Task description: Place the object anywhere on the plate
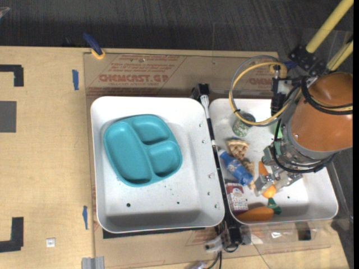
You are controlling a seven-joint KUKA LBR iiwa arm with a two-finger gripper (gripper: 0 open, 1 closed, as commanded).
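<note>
- Camera view from above puts the gripper (273, 179) low in the right bin (322, 198), under the arm's orange band (331, 114); whether it is wide or narrow I cannot tell, since the wrist hides much of it.
- A small orange piece (270, 192) sits right at the tool's tip, touching or just under it; held or merely beside, I cannot say.
- Just below lies a toy carrot (257, 213) against the bin's front wall, probably where loose items slide to rest.
- Left of the tool, a blue packet (236, 169), a waffle-like piece (238, 148) and a red-labelled packet (236, 198) crowd the bin's left side, so a clean pick looks awkward.
- Further back stands a small green can (242, 126).
- The teal plate (142, 148), divided into compartments, rests in the left bin (112, 206), bare, so the task appears not yet done.
</note>
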